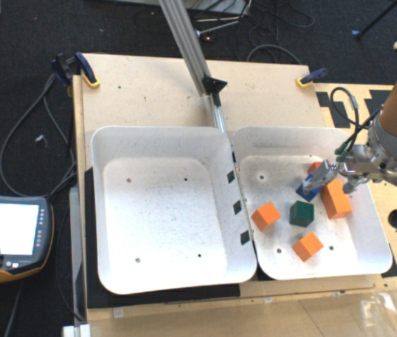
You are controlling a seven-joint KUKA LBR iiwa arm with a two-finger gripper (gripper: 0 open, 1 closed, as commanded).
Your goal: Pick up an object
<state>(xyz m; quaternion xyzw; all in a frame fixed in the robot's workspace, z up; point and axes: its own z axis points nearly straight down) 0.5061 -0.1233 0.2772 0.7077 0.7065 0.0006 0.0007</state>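
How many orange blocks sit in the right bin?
3 clearly: orange block near the divider, one toward the front, one beside the end effector. Another orange bit there may be partly hidden.

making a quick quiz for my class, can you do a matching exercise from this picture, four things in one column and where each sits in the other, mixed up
Things:
1. green block
2. blue block
3. handheld screen
4. yellow clamp

Places:
A. on the dark floor, left of the bench
B. at the bench's far left corner
C. right bin, between the orange blocks
D. right bin, at the tip of the hand

Pairs: 1-C, 2-D, 3-A, 4-B
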